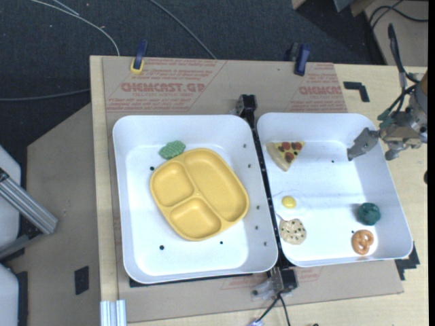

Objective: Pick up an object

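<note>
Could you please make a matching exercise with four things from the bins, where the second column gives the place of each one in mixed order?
Things:
1. pizza slice
2. pretzel
3. yellow divided plate
4. cookie

Places:
A. near right corner of the right bin
B. middle of the left bin
C. far left part of the right bin
D. near left corner of the right bin

Pairs: 1-C, 2-A, 3-B, 4-D
</note>
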You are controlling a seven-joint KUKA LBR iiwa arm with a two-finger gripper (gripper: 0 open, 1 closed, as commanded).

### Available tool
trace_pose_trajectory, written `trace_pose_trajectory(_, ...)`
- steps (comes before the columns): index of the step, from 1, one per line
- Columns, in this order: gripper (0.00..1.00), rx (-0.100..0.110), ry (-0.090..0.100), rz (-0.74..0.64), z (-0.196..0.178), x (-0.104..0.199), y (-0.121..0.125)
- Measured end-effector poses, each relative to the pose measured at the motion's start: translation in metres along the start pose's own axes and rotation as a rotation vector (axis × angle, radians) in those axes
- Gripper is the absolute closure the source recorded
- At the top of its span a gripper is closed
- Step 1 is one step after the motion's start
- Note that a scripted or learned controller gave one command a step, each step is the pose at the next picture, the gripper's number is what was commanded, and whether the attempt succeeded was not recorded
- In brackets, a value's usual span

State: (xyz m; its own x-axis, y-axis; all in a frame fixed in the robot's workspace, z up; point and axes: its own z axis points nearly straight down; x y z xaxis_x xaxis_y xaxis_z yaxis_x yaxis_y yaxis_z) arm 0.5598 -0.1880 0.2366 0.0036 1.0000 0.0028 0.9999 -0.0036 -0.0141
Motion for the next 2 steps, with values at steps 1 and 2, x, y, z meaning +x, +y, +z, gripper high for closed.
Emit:
trace_pose_trajectory(1,0.00,-0.014,-0.003,-0.004,-0.008,0.001,0.002)
trace_pose_trajectory(2,0.00,-0.010,-0.002,-0.003,0.047,-0.006,-0.004)
